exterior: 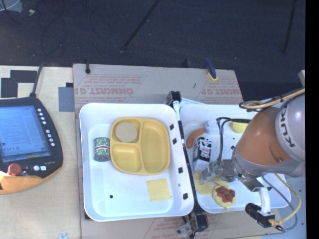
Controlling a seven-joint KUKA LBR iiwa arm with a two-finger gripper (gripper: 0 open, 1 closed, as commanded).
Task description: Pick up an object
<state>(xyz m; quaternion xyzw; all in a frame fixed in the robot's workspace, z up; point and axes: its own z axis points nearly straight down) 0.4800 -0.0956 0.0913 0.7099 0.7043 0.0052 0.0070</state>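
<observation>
The gripper [213,171] is seen low in the right bin [285,199]; whether it is released or clenched cannot be told. Just beside it lies a pizza toy [224,194], judged light and stiff, best pinched across its rim.

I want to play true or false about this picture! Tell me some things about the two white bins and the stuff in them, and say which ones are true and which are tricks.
1. The yellow divided tray lies in the left bin. True.
2. The small green-and-white can sits inside the yellow tray. False: it lies beside the tray, on the bin floor to its left.
3. A flat yellow square lies in the left bin, below the tray in the picture. True.
4. The robot arm reaches over the left bin. False: it is over the right bin.
5. A handheld screen device rests on the bench left of the bins. True.
</observation>
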